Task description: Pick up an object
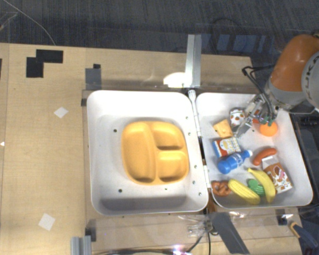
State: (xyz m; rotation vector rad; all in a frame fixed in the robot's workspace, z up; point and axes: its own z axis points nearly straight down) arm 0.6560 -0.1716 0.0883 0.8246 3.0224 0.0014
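White plastic bins stand side by side. In the left bin [95, 158] lies a yellow divided tray [154, 150]. The right bin [303, 190] holds an orange fruit [268, 127], a cracker [222, 127], a blue bottle [233, 161], a sausage [264, 154], a banana [262, 180], corn [242, 190], a pretzel [220, 187] and small cartons. The gripper [257, 113] is at the upper right, just beside the orange fruit; how it stands I cannot tell. Carton labels are too small to read.

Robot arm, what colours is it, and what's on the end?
The arm is grey with a rounded orange band above the wrist. Its end carries a small metal gripper with thin jaws, and dark cables run beside the wrist.
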